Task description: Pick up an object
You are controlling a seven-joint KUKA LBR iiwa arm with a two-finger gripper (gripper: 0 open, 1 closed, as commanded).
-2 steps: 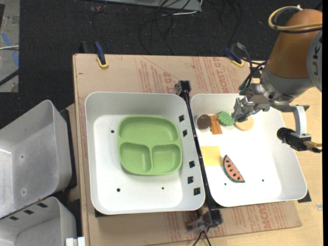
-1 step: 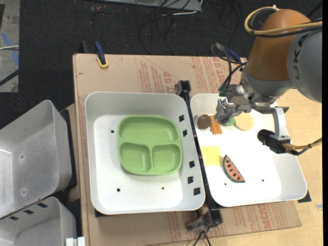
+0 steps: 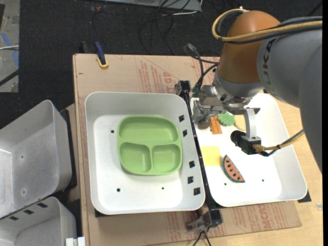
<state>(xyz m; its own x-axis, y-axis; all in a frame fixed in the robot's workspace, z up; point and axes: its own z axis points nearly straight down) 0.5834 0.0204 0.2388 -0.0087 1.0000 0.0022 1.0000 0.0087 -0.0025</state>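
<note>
My gripper [image 3: 211, 118] sits over the small orange block [image 3: 216, 127] by the green toy [image 3: 225, 119]; can't tell finger state. Should centre before closing.

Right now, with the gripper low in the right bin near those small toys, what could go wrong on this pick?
1. The gripper sits beside the bin wall, so it may hit the rim.
2. The orange piece and green piece lie close together, so it may nudge or grab both.
3. The watermelon slice and yellow square lie flat, likely hard to pinch.
</note>
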